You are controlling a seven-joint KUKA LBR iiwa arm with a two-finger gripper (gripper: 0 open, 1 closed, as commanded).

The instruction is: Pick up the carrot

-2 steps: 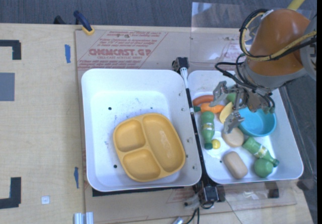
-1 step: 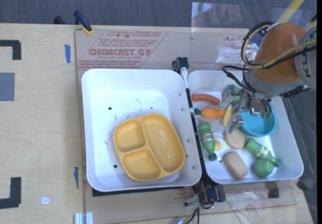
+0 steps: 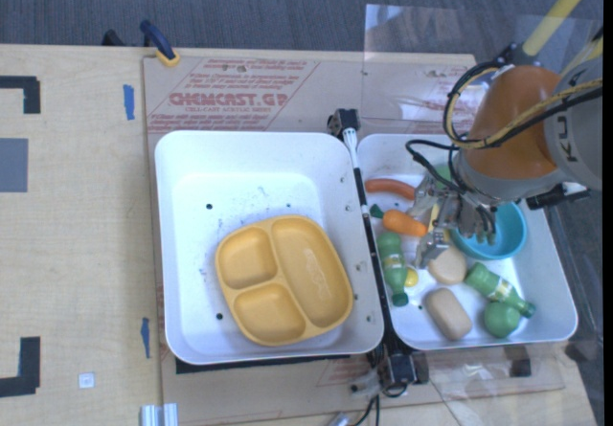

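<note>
The carrot (image 3: 402, 222), small and orange with a green tip at its left end, lies in the upper left of the right bin (image 3: 556, 304). My gripper (image 3: 437, 227) hangs low over the bin, right at the carrot's right end. The arm's orange band and cables sit above it and hide part of the bin. Whether the carrot is between the jaws is not visible.
Around the carrot lie an orange-red sausage (image 3: 388, 188), a green bottle (image 3: 391, 257), two beige lumps (image 3: 448, 311), a second green bottle (image 3: 495, 283), a green ball (image 3: 500, 318) and a blue bowl (image 3: 503, 235). The left bin (image 3: 182, 175) holds a yellow divided plate (image 3: 283, 278).
</note>
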